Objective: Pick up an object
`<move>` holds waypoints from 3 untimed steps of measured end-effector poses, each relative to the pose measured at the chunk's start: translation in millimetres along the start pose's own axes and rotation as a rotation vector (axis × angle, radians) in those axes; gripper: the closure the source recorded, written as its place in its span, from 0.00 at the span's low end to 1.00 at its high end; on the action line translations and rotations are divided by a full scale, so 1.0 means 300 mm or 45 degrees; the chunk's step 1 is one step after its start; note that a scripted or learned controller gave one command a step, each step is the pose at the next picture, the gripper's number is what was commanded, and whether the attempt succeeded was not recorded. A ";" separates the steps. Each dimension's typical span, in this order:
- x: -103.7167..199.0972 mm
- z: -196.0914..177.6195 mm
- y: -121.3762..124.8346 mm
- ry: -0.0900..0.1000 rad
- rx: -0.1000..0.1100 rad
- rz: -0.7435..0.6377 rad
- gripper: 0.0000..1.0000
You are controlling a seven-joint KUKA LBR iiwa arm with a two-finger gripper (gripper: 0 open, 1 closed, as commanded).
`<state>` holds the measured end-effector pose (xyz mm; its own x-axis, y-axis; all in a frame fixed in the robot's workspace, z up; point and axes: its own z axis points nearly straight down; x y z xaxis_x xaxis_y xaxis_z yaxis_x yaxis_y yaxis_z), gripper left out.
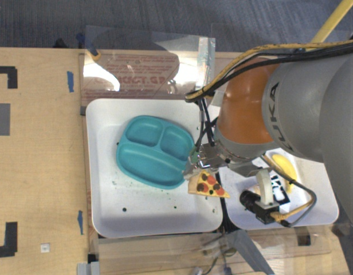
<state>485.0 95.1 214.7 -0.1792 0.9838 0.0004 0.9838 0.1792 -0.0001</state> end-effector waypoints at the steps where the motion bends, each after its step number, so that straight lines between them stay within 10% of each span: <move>1: 0.308 -0.043 0.065 0.002 0.001 0.030 1.00; 3: 0.431 0.058 0.056 -0.002 0.002 1.117 1.00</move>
<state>478.5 225.5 197.2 0.6421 0.7667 -0.0019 0.7667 -0.6421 -0.0013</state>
